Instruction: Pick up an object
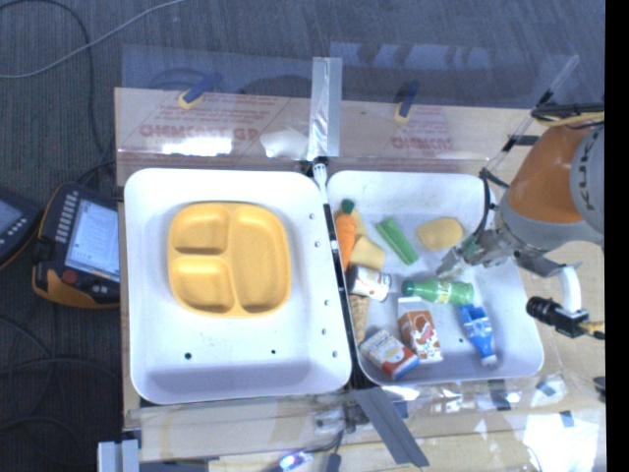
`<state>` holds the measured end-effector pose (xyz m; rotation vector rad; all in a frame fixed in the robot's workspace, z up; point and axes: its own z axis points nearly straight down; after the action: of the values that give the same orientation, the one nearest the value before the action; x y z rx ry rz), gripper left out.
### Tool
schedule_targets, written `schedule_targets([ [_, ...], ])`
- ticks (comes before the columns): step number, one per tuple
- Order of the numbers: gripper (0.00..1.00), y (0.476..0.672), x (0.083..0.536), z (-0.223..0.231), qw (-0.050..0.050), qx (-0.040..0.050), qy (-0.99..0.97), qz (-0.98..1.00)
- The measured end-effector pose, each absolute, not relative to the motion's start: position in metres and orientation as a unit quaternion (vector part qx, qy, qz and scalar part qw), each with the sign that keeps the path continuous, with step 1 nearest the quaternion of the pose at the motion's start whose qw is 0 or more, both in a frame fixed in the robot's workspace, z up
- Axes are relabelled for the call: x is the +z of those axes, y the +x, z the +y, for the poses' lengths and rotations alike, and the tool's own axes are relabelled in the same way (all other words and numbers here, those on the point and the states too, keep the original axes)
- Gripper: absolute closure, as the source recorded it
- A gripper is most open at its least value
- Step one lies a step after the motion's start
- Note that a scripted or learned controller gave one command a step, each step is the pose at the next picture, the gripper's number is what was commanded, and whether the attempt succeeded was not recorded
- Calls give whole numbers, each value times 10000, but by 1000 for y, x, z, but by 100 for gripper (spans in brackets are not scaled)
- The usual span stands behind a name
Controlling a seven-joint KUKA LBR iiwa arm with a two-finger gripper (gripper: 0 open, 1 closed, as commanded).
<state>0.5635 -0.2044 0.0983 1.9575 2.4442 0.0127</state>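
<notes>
Overhead, two bins [138, 293], one yellow tray [231, 259], two bottles [439, 290], hand [462, 256] grip unclear

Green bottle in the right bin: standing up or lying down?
Lying down. The green bottle rests on its side on the right bin floor, white cap pointing left.

The arm [565, 190] is grey, with smooth rounded housings and a broad orange band [543, 173] wrapping the section above the wrist. Below the band the wrist narrows to a darker grey collar, and from it a small metallic gripper [465, 255] with greenish-grey parts sticks out. Thin black cables run along the upper side of the arm, and a white curved bracket carrying a black cylindrical piece [552, 312] hangs off its lower side.
</notes>
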Motion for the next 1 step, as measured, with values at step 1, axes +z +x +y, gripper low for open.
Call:
schedule_targets([
  [1,0,563,98,-204,49,39,6251,7805],
])
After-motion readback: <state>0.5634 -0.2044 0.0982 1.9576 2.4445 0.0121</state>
